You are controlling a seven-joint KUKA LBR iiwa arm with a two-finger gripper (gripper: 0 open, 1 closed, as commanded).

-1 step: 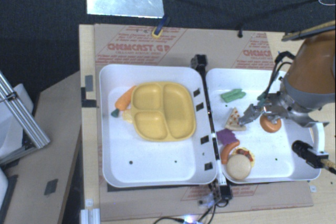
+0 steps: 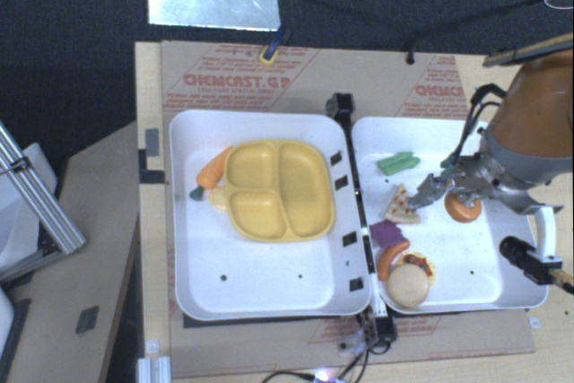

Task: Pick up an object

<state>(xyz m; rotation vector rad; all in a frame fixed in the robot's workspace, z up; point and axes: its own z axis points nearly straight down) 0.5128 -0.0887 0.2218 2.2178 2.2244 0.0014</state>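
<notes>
In the right bin point(image 2: 448, 132) lie several toy foods. A green piece point(image 2: 397, 163) is near the back, with a pizza slice point(image 2: 403, 205) in front of it. A purple piece point(image 2: 387, 234), a red sausage point(image 2: 391, 256) and a burger bun point(image 2: 408, 279) sit at the front left. An orange round piece point(image 2: 463, 208) lies under the arm's wrist. My gripper point(image 2: 441, 189) hangs low over the bin, between the pizza slice and the orange piece. I see nothing held in it.
The left bin point(image 2: 193, 220) holds a yellow divided plate point(image 2: 273, 190) with an orange carrot point(image 2: 212, 169) against its left edge. A black divider point(image 2: 352, 193) runs between the bins. The grey and orange arm point(image 2: 538, 121) covers the right bin's far right side.
</notes>
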